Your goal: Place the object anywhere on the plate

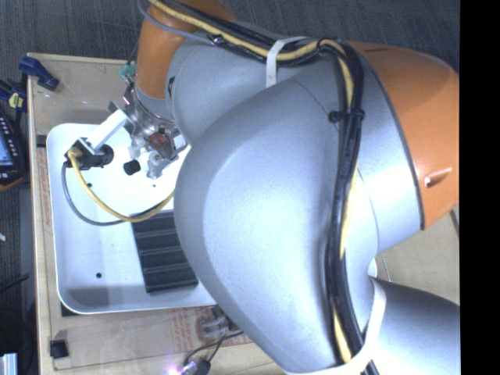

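My gripper [147,156] hangs over the upper part of the left white bin [86,287], below the orange wrist band [156,45]. Its metal tip looks cluttered with small black and brown parts, and I cannot make out anything held there. A dark ribbed rectangular slab [162,252] lies flat on the bin floor, below and slightly right of the gripper and apart from it. The arm's grey body [281,209] covers the bin's right side and everything beyond it.
A yellow and black cable [101,209] loops from the gripper across the bin floor to a black fitting [94,156]. A small dark speck [99,275] lies near the bin's lower left. The wooden bench [78,73] frames the bin, with blue clamps [37,70] at upper left.
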Tool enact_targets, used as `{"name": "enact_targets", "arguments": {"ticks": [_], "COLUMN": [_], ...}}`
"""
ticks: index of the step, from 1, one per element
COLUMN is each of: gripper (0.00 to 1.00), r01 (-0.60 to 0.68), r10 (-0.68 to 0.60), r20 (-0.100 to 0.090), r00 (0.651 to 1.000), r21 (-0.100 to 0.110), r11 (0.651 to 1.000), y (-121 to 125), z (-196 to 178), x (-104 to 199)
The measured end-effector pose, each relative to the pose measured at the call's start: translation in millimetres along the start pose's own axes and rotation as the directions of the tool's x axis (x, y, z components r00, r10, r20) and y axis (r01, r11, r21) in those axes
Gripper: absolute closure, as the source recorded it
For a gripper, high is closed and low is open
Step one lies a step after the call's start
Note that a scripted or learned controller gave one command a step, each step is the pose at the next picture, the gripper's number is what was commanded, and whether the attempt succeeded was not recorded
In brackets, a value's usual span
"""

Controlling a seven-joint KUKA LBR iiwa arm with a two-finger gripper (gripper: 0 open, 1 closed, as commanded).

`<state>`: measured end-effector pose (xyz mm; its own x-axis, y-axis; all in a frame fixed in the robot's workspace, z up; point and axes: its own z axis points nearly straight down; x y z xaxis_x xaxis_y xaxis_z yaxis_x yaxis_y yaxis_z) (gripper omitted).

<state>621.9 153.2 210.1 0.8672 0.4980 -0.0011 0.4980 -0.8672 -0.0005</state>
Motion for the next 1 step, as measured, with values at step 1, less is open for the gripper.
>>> {"name": "enact_targets", "arguments": {"ticks": [1], "gripper": [1.00], "r01": [0.276], "r10": [-0.276], "r20": [0.003], "r00": [0.961], "r21": [0.004], "r11": [0.961], "y": [-9.0], "z": [-34.9], "x": [32.3]}}
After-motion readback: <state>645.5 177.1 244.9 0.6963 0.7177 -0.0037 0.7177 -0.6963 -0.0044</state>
